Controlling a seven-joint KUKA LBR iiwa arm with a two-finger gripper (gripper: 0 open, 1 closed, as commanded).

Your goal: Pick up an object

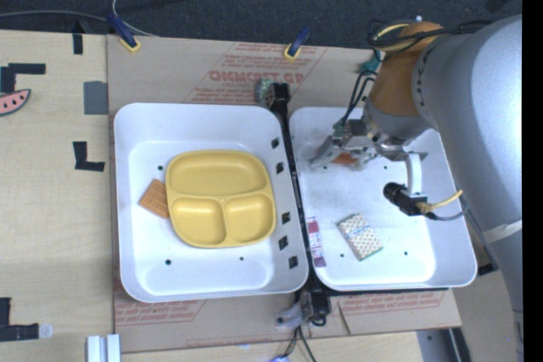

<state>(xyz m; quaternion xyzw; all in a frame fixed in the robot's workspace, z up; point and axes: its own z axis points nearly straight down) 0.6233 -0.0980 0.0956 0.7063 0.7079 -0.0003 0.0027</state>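
Tool (339, 150) low in the right bin (424, 267), over a small orange item (343, 157); its grip state cannot be told. Patterned packet (360, 236) lies apart, nearer the camera.

Both shallow white plastic bins, left (136, 267) and right (441, 263), look smooth with a soft sheen. The yellow three-compartment plastic tray (222, 197) is smooth and matt. A flat tan textured wafer-like piece (154, 198) looks rough. The brown corrugated cardboard sheet (212, 72) is matt, the pale wood-grain benchtop (42, 208) smooth. The arm's grey casing (484, 123) shines faintly
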